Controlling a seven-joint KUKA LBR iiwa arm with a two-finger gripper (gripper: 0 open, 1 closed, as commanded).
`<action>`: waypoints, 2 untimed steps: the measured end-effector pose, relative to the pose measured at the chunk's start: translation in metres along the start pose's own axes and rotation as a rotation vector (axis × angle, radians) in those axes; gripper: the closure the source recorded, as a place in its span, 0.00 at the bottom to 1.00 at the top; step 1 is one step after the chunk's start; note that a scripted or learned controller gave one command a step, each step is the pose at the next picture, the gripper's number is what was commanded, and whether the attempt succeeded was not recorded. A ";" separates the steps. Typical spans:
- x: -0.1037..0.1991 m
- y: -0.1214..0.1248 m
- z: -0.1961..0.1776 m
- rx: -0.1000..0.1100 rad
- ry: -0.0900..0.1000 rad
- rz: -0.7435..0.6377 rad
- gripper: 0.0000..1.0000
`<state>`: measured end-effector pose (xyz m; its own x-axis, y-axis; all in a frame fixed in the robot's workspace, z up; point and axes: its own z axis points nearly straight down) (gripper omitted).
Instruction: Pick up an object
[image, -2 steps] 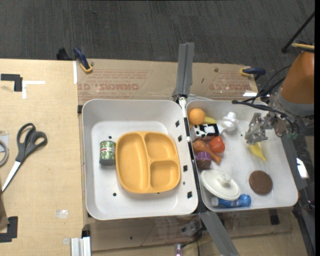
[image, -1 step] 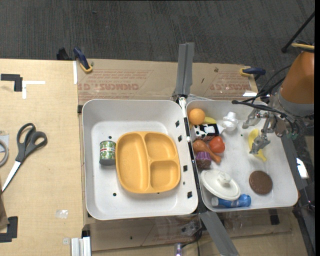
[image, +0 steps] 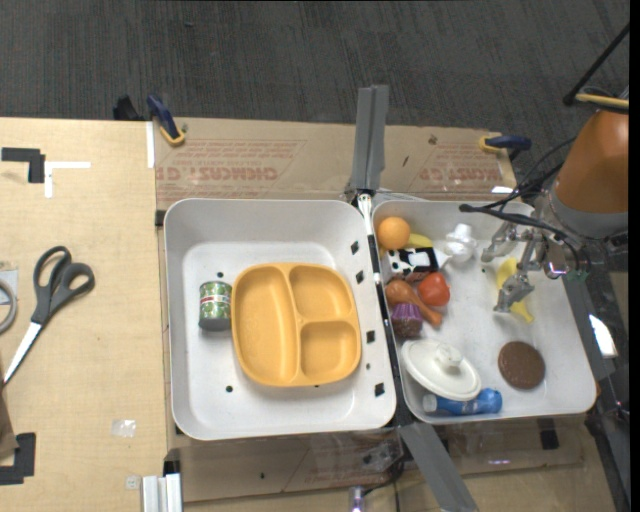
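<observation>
My gripper (image: 524, 278) hangs over the back right part of the right bin (image: 570, 400), its fingers spread open. A small yellow object (image: 521, 310) lies on the bin floor right beneath it, partly hidden by the fingers (image: 514, 291). Nothing shows held between them. Other things in this bin are an orange ball (image: 393, 232), a red tomato (image: 433, 289), a purple onion-like piece (image: 406, 320), a white lidded dish (image: 445, 368), a brown disc (image: 521, 365), a blue tube (image: 465, 404) and a white crumpled item (image: 460, 242).
The left bin (image: 190, 400) holds a yellow divided plate (image: 296, 323) and a small green can (image: 214, 304) beside it. Scissors (image: 50, 290) lie on the bench at far left. A grey divider bar (image: 369, 140) stands behind the bins. Cables hang by the arm.
</observation>
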<state>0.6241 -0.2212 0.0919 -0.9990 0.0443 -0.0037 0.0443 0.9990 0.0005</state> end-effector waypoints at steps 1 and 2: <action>-0.002 0.000 -0.009 0.001 -0.004 -0.002 1.00; -0.002 0.000 -0.009 0.001 -0.003 -0.002 0.00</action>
<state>0.6256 -0.2210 0.1004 -0.9991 0.0424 -0.0071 0.0424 0.9991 -0.0007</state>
